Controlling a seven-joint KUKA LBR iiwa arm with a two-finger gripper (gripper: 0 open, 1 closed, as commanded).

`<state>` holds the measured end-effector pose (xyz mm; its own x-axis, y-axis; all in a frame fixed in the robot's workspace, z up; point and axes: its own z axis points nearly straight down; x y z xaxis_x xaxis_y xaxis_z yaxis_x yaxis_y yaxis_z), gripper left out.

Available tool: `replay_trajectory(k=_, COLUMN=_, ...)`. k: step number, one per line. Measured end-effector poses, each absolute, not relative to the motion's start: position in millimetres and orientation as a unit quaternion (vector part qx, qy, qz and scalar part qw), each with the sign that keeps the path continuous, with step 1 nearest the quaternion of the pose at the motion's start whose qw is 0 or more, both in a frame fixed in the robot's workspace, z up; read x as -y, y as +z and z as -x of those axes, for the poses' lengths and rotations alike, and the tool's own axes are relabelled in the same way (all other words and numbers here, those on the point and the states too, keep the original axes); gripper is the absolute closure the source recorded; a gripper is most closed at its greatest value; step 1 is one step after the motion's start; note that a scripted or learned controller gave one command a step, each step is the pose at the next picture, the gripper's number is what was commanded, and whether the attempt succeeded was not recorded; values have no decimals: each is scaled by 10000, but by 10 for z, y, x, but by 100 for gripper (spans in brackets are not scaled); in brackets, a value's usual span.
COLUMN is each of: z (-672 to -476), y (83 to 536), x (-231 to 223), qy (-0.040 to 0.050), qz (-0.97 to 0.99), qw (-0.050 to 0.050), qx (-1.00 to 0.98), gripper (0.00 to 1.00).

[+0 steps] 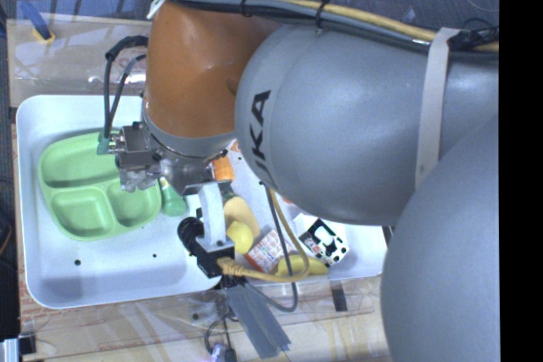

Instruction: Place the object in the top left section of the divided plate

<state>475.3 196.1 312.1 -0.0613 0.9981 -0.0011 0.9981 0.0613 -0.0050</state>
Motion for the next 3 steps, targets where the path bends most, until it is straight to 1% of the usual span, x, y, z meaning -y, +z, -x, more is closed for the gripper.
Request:
replay_trajectory(k=1, z=-4751, y=3120, x=-1966, qy=25, qz=6846, qw=15, qx=7289, gripper=0)
replay_trajectory(k=2, z=-4749, y=3213, x=-1981, qy=35, qz=6799, qw=18, qx=7332, gripper=100)
replay_trajectory(k=3, z=-5263, y=3346, x=-1946, qy=10, qz=6564, qw=8, qx=7544, gripper=100)
